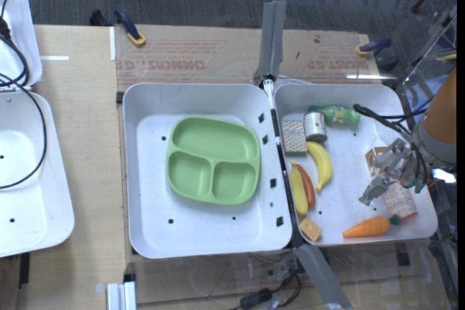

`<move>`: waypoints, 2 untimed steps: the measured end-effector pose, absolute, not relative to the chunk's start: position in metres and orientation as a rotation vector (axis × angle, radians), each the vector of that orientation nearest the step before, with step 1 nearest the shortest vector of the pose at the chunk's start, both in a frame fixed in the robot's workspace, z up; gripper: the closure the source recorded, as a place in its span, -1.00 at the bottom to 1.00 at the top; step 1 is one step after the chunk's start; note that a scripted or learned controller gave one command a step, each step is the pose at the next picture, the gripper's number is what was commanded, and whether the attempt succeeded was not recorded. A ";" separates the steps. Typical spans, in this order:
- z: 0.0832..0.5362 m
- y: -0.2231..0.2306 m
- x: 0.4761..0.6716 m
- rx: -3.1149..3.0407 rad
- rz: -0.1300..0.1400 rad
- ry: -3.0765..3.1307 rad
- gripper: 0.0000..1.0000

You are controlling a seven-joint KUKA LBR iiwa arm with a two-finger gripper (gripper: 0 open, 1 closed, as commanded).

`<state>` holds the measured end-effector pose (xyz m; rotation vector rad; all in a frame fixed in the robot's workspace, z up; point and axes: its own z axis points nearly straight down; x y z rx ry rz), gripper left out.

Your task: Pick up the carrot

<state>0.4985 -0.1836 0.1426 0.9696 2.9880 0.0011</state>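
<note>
Lying below gripper (381, 184): carrot (367, 227)

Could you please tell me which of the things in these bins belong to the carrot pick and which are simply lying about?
Belong to the job: carrot; gripper, above the carrot.

Lying about: green divided plate in the left bin; two bananas, can, green bottle, sponge in the right bin.
</note>
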 end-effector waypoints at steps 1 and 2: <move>0.231 -0.222 0.479 0.650 0.000 3.069 -1.00; 0.108 -0.107 0.486 0.663 0.002 3.071 -1.00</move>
